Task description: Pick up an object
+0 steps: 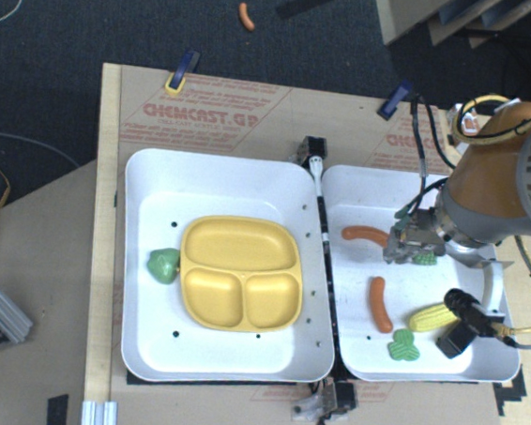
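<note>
Dark carpet [98, 10] surrounds a cardboard-topped bench [257, 112] bearing two white bins side by side. A small orange piece [246, 16] lies on the carpet beyond the bench. The left bin [156, 172] holds a yellow divided tray [240, 272] with a green leafy toy [163, 264] touching its left edge. The arm [491, 174] reaches over the right bin [363, 184], its gripper [411, 248] low over the bin's upper middle, directly above a small green piece [425, 259] that shows at its lower right; how the jaws stand cannot be told from this angle. An orange sausage [365, 234] lies just left of the gripper. Nearer the front lie a second sausage [380, 304], a yellow corn cob [431, 317] and a green block [403, 346].
</note>
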### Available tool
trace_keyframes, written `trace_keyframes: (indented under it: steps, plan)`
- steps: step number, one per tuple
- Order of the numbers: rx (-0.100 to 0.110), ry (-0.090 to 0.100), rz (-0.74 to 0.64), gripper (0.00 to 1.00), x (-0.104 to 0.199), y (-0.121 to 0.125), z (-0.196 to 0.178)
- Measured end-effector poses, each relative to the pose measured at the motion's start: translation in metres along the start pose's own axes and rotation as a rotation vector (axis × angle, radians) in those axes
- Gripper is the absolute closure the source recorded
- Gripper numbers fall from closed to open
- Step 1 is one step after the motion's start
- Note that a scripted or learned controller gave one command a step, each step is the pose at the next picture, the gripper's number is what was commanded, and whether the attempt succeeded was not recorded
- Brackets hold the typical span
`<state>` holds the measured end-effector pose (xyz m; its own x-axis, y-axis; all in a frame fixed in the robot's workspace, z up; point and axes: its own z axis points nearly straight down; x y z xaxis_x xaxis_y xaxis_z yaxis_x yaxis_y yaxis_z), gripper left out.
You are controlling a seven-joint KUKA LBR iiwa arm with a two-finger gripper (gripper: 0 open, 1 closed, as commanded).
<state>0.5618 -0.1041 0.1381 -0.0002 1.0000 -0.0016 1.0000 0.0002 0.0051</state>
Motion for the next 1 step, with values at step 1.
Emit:
trace_keyframes:
  steps: [1]
  plan:
    - [-0.001, -0.001, 0.001, 1.0, -0.0087, -0.0046, -0.0506]
